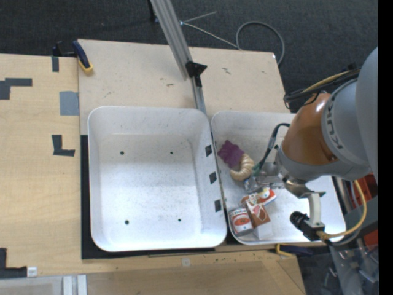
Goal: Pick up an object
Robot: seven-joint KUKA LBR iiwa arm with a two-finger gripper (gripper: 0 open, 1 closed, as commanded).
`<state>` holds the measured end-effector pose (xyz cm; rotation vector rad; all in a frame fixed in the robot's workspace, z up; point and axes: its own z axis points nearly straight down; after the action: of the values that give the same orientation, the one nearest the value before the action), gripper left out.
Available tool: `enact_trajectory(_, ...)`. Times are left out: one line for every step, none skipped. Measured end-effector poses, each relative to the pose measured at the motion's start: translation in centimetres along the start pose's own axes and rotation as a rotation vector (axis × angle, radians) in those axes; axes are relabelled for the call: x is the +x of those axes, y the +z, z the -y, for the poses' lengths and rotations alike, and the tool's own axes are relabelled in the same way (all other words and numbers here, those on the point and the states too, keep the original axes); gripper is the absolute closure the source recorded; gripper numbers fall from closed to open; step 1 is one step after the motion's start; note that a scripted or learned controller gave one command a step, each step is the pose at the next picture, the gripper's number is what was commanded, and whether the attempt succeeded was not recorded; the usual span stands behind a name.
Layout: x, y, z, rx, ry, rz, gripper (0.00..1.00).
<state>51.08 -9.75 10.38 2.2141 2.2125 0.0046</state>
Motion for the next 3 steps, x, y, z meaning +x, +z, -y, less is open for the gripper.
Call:
enact_trajectory(-0.8,-4.8,0.4,0.008,0.0,-0.005,1.0)
enact_trajectory(-0.7,-9.3,-0.5,0.007,-0.002,-0.005,1.0)
enact_trajectory(-0.7,-13.5,-0.8,0.007,-0.002,-0.005,1.0)
